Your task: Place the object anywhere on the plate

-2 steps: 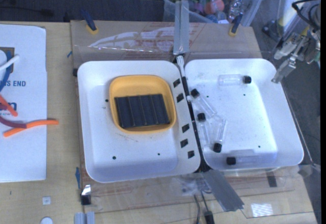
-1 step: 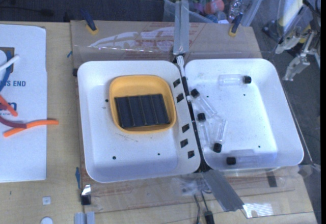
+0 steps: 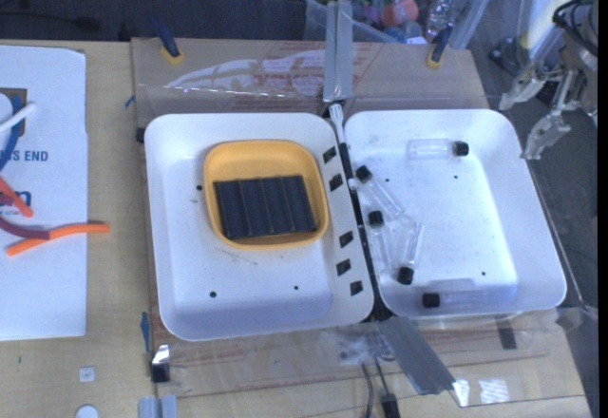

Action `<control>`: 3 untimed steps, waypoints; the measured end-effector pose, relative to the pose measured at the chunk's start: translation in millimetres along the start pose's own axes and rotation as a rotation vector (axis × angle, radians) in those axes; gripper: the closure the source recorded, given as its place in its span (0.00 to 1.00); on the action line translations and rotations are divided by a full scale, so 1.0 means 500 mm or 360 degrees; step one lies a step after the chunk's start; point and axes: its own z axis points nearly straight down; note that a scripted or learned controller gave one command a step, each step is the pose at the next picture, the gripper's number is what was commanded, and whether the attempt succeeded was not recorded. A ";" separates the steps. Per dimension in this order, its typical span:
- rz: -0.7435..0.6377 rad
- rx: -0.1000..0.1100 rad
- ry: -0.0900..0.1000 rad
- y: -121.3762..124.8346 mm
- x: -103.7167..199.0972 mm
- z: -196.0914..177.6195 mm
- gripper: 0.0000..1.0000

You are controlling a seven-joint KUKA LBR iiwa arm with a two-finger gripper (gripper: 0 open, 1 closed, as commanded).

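The left bin (image 3: 171, 245) is smooth white plastic with rounded corners. In it lies a yellow plate (image 3: 217, 169), squarish with soft corners and a raised rim. On the plate rests a dark ribbed slab (image 3: 264, 206), flat and rectangular, at the plate's centre, its 6 o'clock edge close to the rim. White floor lies open around the plate, widest toward 6 o'clock. The right bin (image 3: 494, 217) holds several clear plastic vials with black caps (image 3: 435, 150), scattered from 12 to 6 o'clock. The gripper (image 3: 551, 117) hangs beyond that bin's 2 o'clock corner, over the surface (image 3: 285, 74); its metal fingers' spread I cannot tell.
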 end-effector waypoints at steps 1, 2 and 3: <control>-0.0502 0.0004 -0.0010 -0.002 -0.011 -0.027 0.00; -0.1133 -0.0003 -0.0001 -0.002 -0.009 0.007 0.00; -0.1970 -0.0007 0.0000 -0.002 -0.008 0.094 0.00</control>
